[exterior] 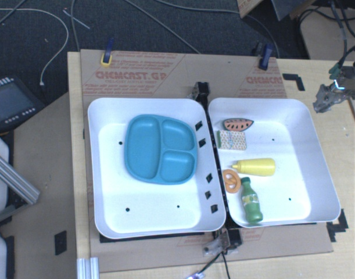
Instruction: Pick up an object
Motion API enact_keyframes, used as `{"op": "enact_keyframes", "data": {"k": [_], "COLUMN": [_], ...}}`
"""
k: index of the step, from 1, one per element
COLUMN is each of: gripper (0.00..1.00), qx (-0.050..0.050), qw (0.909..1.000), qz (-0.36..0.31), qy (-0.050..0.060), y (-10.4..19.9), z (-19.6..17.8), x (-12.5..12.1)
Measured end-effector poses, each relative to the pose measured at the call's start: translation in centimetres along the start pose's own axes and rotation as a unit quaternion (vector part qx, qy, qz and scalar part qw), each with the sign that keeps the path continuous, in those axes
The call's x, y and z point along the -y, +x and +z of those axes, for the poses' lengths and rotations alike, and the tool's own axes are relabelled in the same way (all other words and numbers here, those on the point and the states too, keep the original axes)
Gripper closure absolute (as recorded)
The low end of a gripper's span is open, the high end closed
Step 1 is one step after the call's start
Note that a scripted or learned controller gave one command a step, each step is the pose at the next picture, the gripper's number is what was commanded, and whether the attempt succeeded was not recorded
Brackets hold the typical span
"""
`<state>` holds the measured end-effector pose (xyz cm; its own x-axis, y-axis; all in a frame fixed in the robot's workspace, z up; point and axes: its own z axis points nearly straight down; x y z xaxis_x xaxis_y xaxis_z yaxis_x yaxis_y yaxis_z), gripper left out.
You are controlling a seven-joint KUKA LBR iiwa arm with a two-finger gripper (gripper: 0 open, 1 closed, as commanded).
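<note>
The right bin (316, 156) holds several small things along its left side. They are a watermelon slice (238, 124), a patterned square pouch (232, 139), a yellow mustard bottle (255, 167) lying on its side, a pretzel (232, 181) and a green bottle (251, 201) lying near the front. My gripper (328, 95) hangs at the far right, above the bench just outside the right bin's back right corner. It is well away from all these things and has nothing in it.
The left bin (107, 202) contains a blue divided plate (161, 149). A black divider with clips (207, 156) runs between the bins. Blue clamps (107, 56) (265, 56) hold the cardboard at the back. Cables trail over the floor behind.
</note>
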<state>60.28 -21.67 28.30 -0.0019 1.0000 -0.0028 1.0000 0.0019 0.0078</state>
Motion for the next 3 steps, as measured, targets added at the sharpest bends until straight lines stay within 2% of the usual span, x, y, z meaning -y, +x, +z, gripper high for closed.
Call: {"op": "enact_keyframes", "data": {"k": [3], "gripper": [1.0], "qx": [-0.002], "qw": [1.0], "qz": [-0.002], "qy": [0.004], "y": [16.6], "z": [1.8], "x": [-4.5]}}
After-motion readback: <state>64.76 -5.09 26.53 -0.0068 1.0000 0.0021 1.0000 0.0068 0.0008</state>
